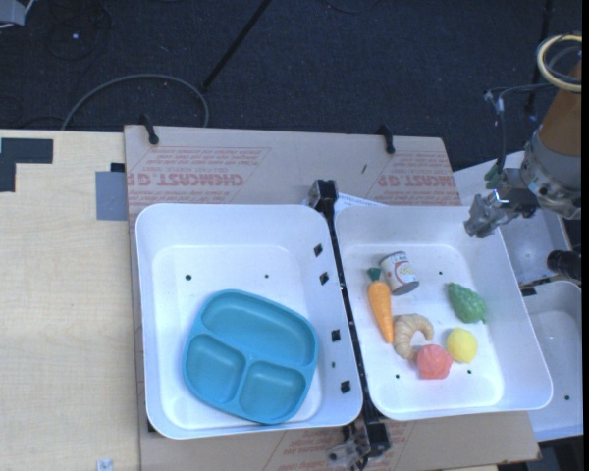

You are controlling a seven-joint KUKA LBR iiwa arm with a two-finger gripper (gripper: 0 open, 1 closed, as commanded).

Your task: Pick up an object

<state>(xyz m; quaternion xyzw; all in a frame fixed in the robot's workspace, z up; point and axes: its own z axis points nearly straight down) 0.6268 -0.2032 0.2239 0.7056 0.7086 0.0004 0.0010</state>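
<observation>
The grey metal gripper (pixel 481 214) hangs at the top right corner of the right white plastic bin (pixel 530 361), just over its rim. It is small and blurry here, so I cannot tell how it is set. Nothing can be seen in it, and it is not touching any toy.

The toys all sit in the right bin, well apart from the gripper. A small tin can with a white label (pixel 400 272) lies near the middle. Just below it is an orange toy carrot (pixel 381 308), and the two almost touch. Under the carrot lies a tan toy croissant (pixel 410 332). A pink round toy (pixel 433 361) and a yellow toy lemon (pixel 461 344) sit side by side. A bumpy green toy vegetable (pixel 466 302) lies above the lemon.

The left white plastic bin (pixel 157 263) has a blue plastic plate with three sections (pixel 249 355) in it.
</observation>
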